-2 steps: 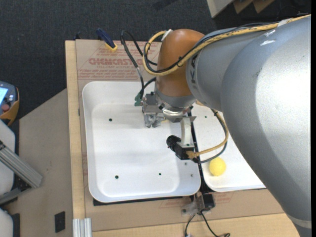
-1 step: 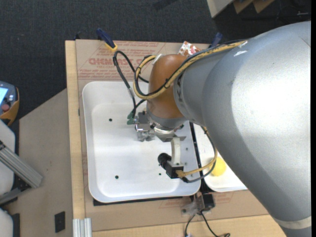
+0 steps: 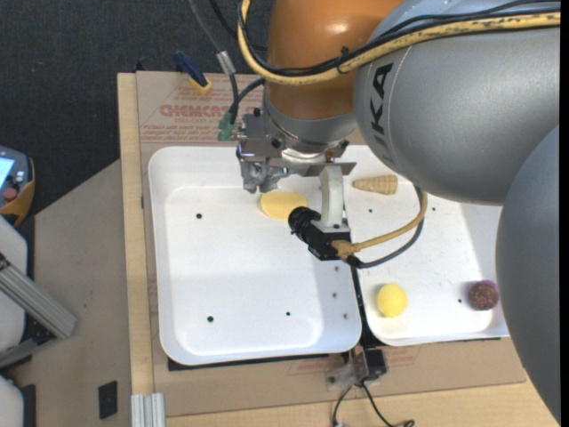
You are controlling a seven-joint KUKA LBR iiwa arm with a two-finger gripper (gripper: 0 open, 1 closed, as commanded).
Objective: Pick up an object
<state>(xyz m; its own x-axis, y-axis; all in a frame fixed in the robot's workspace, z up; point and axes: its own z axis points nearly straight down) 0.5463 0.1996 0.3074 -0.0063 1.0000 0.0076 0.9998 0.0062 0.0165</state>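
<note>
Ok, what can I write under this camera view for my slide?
The gripper is right next to a yellow piece in one white bin; a yellow ball lies in the other bin.

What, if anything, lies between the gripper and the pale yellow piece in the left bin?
Nothing visible. The gripper hangs right beside the pale yellow piece, at its upper left in the left bin. The cone, yellow ball and dark ball lie apart in the right bin.

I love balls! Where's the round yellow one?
In the camera view, the yellow ball lies in the right bin, near its front-left corner, left of a dark reddish ball.
</note>
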